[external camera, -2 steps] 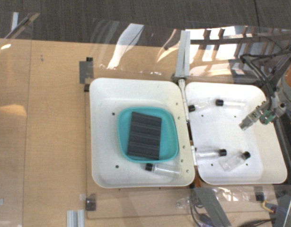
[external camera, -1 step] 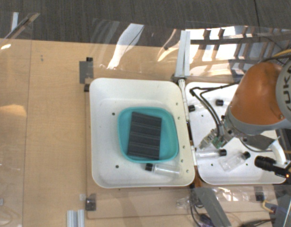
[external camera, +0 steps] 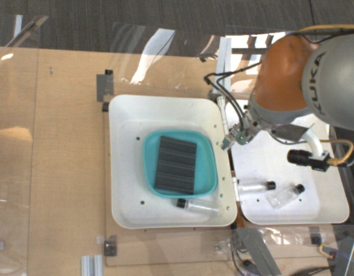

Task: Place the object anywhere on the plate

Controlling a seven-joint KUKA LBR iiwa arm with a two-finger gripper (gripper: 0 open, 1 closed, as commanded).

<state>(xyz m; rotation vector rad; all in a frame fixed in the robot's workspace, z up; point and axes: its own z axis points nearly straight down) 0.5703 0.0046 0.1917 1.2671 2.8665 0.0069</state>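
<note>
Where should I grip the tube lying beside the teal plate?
Take the tube mid-barrel from above, closing across its width. It lies flat, roughly left-right, black cap leftward, against the teal plate edge, so place one of the fingers on the open bin floor side.

- Two bins are sitting side by side on the bench (external camera: 50,154): left bin (external camera: 125,154), right bin (external camera: 332,209).
- A plate (external camera: 208,171) is lying in the left bin, with a ridged block (external camera: 175,164) resting on it.
- A tube (external camera: 195,205) is lying just in front of the plate.
- Two tubes (external camera: 256,185) (external camera: 286,194) are lying in the right bin, under the arm (external camera: 303,79).
</note>
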